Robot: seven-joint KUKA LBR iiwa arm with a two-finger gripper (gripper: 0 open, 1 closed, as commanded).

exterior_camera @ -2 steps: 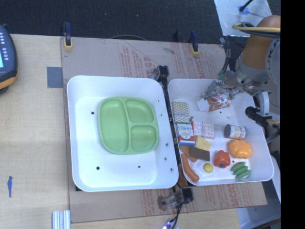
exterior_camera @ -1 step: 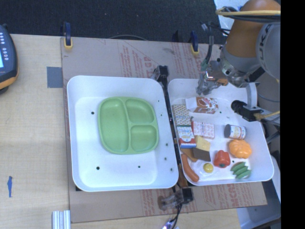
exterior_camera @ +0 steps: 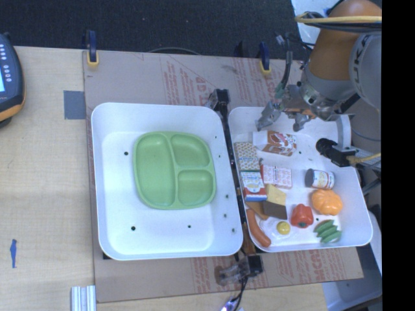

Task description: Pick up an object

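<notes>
The right bin (exterior_camera: 360,193) holds several toy foods. Among them are a brown-and-white snack packet (exterior_camera: 281,142), a checkered packet (exterior_camera: 246,154), a pink-patterned packet (exterior_camera: 277,175), a small can (exterior_camera: 320,179), an orange (exterior_camera: 326,201), a red pepper (exterior_camera: 301,216), a green vegetable (exterior_camera: 327,230), a yellow ball (exterior_camera: 283,227) and a sausage (exterior_camera: 257,229). My gripper (exterior_camera: 284,119) hangs over the far edge of this bin, just behind the snack packet. Its fingers are open with nothing between them.
The left bin (exterior_camera: 110,193) holds a green divided plate (exterior_camera: 174,170). A black clip (exterior_camera: 221,98) sits between the bins at the back, and another fitting (exterior_camera: 241,269) at the front. A yellow-edged device (exterior_camera: 9,76) lies at the far left of the bench.
</notes>
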